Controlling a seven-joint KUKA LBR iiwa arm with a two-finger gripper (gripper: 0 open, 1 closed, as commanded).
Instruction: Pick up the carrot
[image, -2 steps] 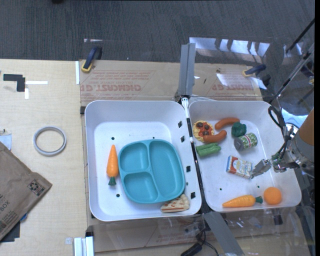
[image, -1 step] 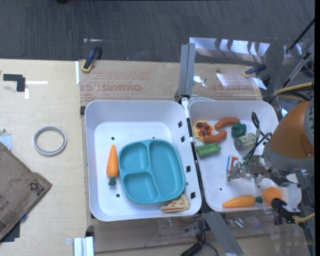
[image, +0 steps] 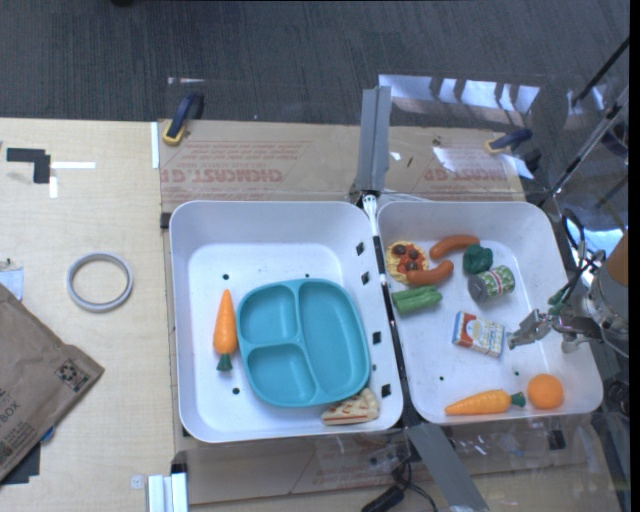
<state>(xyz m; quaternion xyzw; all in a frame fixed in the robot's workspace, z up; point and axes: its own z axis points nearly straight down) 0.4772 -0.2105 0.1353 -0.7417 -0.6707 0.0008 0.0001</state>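
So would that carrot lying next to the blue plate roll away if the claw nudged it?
Probably it would roll in a curve: the carrot looks round and tapered. It seems a stiff, glossy toy, so fingers might slip. The plate beside it could stop it.

Bright, even overhead light, soft shadows, slightly soft focus.

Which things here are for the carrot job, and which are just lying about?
For the job: the two carrots; the gripper.

Lying about: blue tray, orange, can, sausages, tape ring.
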